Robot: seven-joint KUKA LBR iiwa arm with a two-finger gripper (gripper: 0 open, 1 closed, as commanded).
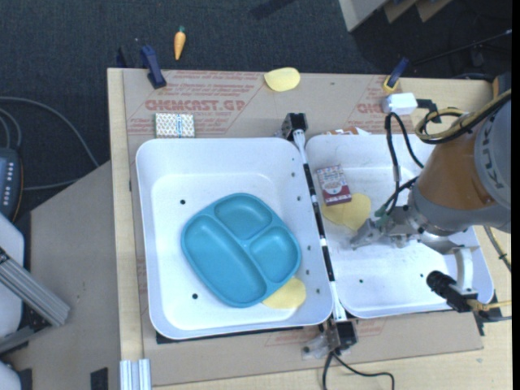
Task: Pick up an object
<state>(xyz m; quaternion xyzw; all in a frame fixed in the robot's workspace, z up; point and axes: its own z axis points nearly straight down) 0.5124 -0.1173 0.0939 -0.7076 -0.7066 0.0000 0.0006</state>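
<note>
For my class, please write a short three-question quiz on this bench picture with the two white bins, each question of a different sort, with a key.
1. True or false: the blue divided plate lies in the left bin.
2. Multiple choice: the small red and white packet in the right bin lies next to which thing? A) a yellow piece B) a green cup C) a metal spoon
3. Fill in: the gripper hangs over the ____ bin.

Key: 1 true; 2 A; 3 right.
</note>
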